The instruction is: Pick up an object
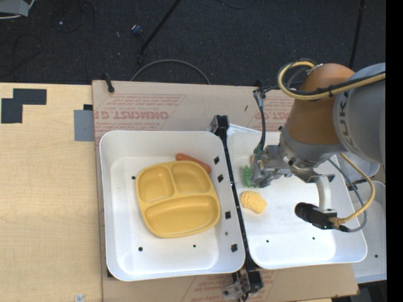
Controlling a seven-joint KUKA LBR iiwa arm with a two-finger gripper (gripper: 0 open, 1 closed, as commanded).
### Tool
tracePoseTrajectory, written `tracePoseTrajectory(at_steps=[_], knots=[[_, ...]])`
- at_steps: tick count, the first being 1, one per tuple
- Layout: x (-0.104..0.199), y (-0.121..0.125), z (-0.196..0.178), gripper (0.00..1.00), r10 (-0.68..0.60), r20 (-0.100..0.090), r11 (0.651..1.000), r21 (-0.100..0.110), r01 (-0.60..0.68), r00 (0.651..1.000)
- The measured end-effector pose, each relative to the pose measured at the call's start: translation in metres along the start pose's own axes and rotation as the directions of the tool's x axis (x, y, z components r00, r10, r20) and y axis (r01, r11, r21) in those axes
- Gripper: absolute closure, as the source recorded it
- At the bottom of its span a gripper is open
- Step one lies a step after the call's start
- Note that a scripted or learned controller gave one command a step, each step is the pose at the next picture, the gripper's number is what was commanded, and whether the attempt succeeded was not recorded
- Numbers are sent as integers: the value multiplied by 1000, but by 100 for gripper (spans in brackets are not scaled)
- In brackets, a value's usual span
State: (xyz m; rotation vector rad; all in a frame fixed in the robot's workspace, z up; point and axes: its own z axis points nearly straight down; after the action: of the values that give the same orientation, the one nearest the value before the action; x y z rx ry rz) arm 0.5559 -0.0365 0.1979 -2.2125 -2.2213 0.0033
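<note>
Looks like robotics lab, not home or kitchen. Two white bins [119,168] sit side by side on cardboard sheet [164,106] with printed lettering, laid over pale wood bench [44,200]. Behind the bins: dark carpet floor [94,49] with loose cables [170,65] trailing across. Right of the bins: big grey-and-orange industrial arm [327,112] wrapped in yellow hose. Black tape squares [25,102] left of the bins.

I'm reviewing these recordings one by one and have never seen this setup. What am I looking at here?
A single camera looks down at a slant on a bench with two shallow white bins. The grey and orange robot arm reaches in from the right, its gripper low in the right bin. Beside it lie a small green thing and a yellow corn cob. The left bin holds a yellow divided tray with an orange item behind it. Whether anything is gripped cannot be told.
</note>
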Motion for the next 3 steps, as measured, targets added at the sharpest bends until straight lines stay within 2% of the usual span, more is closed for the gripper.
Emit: tracePoseTrajectory(at_steps=[2, 3], knots=[[98, -24, -28, 100, -2, 1, 1000, -3, 2, 1000], [146, -28, -20, 100, -1, 2, 1000, 0, 1, 1000]])
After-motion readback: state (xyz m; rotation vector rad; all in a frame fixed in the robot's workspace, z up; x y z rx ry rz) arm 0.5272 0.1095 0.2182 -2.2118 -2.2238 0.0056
